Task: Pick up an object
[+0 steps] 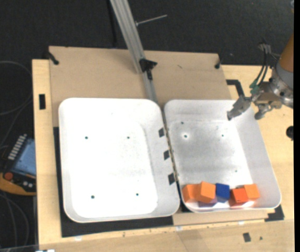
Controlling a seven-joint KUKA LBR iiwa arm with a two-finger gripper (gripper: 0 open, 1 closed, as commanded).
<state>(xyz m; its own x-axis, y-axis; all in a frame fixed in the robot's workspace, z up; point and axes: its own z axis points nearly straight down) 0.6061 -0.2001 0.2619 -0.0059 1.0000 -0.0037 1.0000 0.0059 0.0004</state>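
Two-finger tool (pixel 249 110) of the grey arm, entering from the right, hangs over the upper right corner of the right-hand shallow white bin (pixel 213 140). Its two fingers are spread apart, one reaching left toward the bin's interior and the other pointing down near the bin's right rim, and nothing lies between them.

Candidate objects sit in a row along the near edge of that same bin, well apart from the tool: an orange block at the left end (pixel 192 192), a second orange block (pixel 208 191) touching it, a small blue cube (pixel 222 191) just beside that, and a pair of orange-red blocks (pixel 244 194) at the right end. Whether the last pair is one piece or two cannot be told. Beneath the row a faint purple strip shows, too small to identify.

Left-hand white bin (pixel 113 156) lies alongside on the light wooden desk (pixel 192 72), the two joined by dark clips along their shared edge.

Progress, as judged from this arrangement: no object is grasped or lifted, so the pick is not yet done. What is left is the whole approach to the near row, the descent, the closing on one block, and the lift.
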